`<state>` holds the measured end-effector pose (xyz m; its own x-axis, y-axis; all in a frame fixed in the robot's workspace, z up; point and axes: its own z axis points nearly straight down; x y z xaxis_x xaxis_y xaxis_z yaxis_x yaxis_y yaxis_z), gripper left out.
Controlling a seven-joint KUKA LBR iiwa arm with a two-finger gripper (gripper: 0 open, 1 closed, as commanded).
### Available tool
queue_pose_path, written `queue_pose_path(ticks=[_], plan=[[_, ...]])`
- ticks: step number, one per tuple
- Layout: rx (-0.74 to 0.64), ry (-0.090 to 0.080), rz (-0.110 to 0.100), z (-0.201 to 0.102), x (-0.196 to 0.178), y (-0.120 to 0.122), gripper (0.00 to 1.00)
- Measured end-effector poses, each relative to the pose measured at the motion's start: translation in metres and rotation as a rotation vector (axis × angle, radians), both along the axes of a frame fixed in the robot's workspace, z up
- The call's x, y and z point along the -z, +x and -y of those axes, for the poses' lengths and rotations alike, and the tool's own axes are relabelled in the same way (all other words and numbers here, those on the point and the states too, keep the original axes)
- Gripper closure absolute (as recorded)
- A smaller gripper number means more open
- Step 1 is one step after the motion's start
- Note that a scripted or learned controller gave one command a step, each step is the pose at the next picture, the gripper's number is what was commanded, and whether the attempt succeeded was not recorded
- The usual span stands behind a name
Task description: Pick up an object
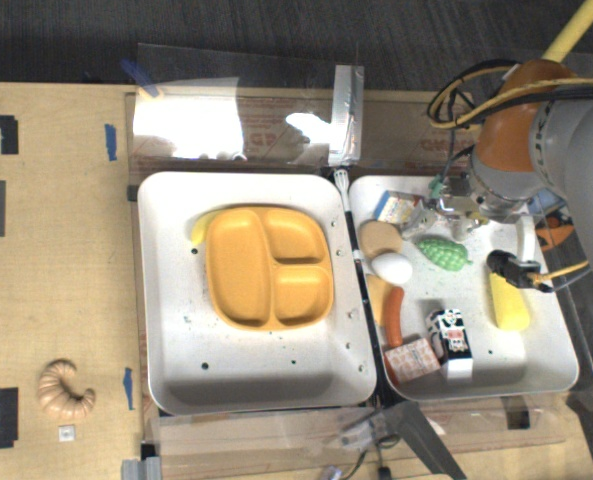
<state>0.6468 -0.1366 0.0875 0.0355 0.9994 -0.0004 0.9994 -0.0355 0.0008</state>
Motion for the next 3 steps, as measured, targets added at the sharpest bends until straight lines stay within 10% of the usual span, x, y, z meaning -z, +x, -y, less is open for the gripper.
queue_pose_path(ticks=[1,2,3], plan=[[-0.167,0.001,0.001,0.007,0.001,-0.018,0.0],[-0.168,-0.002,0.008,0.007,-0.012,-0.016,1.0],[0.088,0.002,0.006,-0.092,-0.1,0.022,1.0]])
